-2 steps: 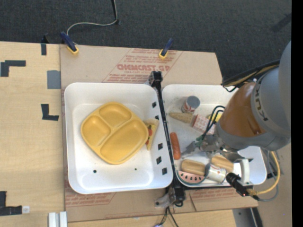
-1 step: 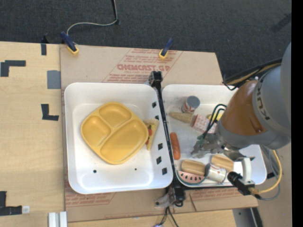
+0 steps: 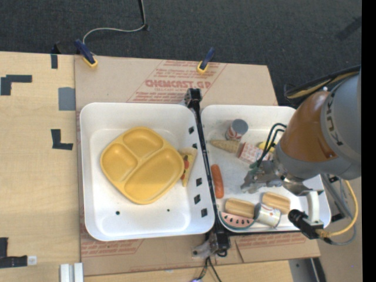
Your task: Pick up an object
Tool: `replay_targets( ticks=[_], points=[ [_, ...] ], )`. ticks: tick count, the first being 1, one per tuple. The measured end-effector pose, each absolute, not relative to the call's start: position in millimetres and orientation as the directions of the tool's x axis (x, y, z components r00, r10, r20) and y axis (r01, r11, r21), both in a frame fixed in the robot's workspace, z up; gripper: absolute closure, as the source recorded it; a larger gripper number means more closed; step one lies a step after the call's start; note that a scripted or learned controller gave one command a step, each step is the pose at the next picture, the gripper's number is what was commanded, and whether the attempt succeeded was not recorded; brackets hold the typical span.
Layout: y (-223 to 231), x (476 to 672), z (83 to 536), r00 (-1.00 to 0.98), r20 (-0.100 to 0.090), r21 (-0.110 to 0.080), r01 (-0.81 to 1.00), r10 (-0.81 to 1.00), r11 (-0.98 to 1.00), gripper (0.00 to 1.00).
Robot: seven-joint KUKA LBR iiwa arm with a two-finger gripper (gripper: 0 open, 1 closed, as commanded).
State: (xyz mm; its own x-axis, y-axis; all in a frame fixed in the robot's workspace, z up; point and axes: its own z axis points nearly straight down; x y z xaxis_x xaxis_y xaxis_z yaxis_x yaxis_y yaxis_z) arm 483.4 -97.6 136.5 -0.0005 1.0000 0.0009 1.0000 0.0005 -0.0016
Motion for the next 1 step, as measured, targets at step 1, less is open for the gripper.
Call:
replay_targets(
  ticks=[1],
  points=[
    [-94.7, 483.8, 158.0, -0.001, 0.001, -0.001, 1.0, 1.0, 0.001, 1.0]
  ],
)
